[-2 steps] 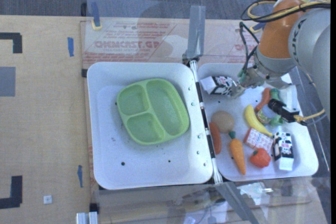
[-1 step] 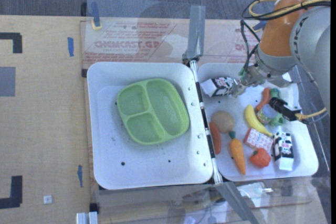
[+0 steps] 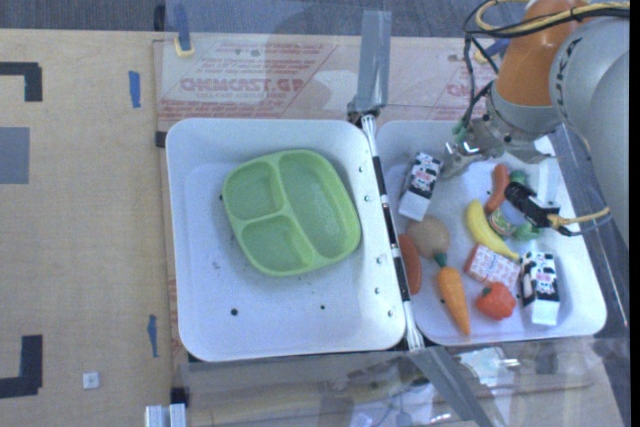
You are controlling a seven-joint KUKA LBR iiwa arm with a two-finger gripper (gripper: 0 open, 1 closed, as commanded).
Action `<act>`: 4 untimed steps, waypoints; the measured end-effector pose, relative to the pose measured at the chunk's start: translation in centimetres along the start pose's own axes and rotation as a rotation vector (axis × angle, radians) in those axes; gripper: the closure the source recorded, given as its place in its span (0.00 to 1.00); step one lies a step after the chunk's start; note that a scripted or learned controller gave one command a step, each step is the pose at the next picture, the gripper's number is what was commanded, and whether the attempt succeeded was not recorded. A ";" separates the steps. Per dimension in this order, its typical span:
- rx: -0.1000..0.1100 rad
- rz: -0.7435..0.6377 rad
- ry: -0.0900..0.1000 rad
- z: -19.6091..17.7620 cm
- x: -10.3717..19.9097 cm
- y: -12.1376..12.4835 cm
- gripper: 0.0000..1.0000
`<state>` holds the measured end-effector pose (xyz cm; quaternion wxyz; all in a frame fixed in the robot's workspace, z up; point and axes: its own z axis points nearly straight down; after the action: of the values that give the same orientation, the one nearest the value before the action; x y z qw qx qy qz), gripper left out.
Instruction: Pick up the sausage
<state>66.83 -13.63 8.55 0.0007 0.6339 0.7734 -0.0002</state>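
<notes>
A green tray (image 3: 290, 212) lies in the left bin (image 3: 200, 315). Behind it, a sheet on the table (image 3: 80, 215) carries red print, perhaps "CHEMCAST GP". The sausage (image 3: 410, 262), a slim reddish-brown stick, lies along the right bin's (image 3: 580, 320) left wall, beside a potato (image 3: 428, 237). The jaws (image 3: 463, 153) hang near a carton (image 3: 420, 185); their state I cannot tell.

Left bin (image 3: 190, 245) carries the divided plate (image 3: 290, 212) near its middle. Right bin (image 3: 590, 315) is crowded: a carton (image 3: 420, 185) by the far left corner, the sausage (image 3: 410, 262) along the left wall, a potato (image 3: 429, 237) just beside it, a carrot (image 3: 453, 298) toward the near edge, a banana (image 3: 485, 229) mid-bin, another carton (image 3: 541, 285) at the near right corner.
</notes>
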 end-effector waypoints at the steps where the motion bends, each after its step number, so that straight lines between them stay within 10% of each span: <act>1: 0.000 -0.003 -0.001 -0.8 0.1 0.1 1.00; 2: -0.003 -0.072 -0.002 0.1 -5.0 -1.0 1.00; 3: -0.001 -0.073 0.002 0.1 -4.8 -1.0 0.00; 4: -0.005 -0.074 -0.002 -0.8 -4.9 -0.8 1.00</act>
<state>67.00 -18.58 9.36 0.0030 0.6046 0.7965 0.0013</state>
